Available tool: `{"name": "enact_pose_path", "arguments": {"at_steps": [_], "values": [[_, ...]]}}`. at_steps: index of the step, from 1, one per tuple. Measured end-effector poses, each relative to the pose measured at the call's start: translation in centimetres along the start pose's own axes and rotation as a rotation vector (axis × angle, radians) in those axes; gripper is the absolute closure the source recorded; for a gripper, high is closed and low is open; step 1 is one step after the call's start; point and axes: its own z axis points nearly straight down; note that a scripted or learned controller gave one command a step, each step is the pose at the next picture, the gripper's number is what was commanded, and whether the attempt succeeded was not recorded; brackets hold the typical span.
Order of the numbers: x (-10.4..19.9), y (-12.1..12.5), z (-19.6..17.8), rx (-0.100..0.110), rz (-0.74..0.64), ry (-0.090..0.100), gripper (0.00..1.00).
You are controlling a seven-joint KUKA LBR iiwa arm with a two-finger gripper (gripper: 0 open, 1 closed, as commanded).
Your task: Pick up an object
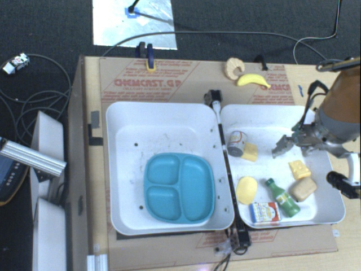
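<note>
Target candidate: small yellow wedge-shaped block (299, 169), right white bin (265, 116), beside tan bread-shaped piece (303, 189) and green bottle (284, 197). Likely light, rigid, slick; grip flat sides. Gripper (284, 145) hovers nearby, jaws apart, empty.

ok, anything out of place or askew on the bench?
Yes: a banana and a pale chunk lie on the board behind the right bin, outside both bins. Inside it, the green bottle lies on its side.

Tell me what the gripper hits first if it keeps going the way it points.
Probably the bare floor of the right bin: the gripper points left and down, toward the can and cheese. Depth is unclear.
</note>
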Motion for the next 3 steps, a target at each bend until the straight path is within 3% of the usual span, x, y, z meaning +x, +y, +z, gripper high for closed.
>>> {"name": "enact_pose_path", "arguments": {"at_steps": [1,2,3], "values": [[1.1,-5.7,3.7,0.003,0.001,0.001,0.00],[1.9,-6.1,9.1,0.001,0.001,0.000,0.00],[1.9,-6.0,8.0,0.000,0.001,0.002,1.00]]}}
